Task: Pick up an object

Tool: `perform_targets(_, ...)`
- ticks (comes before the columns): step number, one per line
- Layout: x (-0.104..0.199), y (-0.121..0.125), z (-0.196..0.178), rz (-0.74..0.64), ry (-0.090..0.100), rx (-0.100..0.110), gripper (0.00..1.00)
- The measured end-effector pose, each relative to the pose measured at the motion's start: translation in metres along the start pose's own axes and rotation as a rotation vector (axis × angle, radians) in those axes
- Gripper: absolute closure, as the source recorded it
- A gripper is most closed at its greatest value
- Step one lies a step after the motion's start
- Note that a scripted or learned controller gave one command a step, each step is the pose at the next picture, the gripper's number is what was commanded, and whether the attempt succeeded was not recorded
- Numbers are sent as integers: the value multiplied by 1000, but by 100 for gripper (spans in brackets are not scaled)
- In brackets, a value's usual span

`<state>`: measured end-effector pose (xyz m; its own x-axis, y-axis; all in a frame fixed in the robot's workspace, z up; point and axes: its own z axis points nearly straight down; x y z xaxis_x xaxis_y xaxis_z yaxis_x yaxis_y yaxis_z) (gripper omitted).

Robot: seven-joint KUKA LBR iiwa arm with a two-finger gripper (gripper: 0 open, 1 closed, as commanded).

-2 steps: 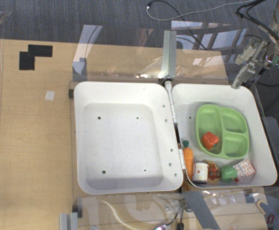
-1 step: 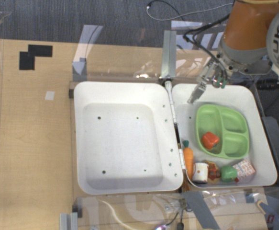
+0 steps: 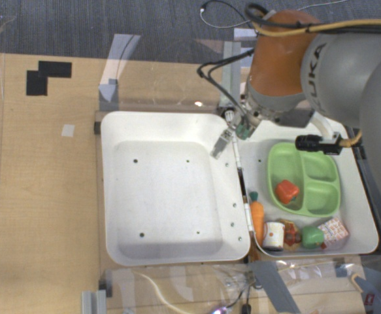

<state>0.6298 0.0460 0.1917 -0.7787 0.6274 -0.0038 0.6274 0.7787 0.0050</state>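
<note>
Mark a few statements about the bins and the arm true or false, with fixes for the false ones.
1. The green divided tray sits in the right bin. True.
2. A red object lies in one of the tray's compartments. True.
3. The carrot lies in the left bin. False: it lies along the right bin's left wall.
4. The gripper hangs over the tray. False: it is near the top of the rims where the two bins meet.
5. The arm reaches in from the left. False: from the right.
</note>
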Motion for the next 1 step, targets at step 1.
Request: perform_targets(1, -58, -19, -66, 149, -4, -1, 0)
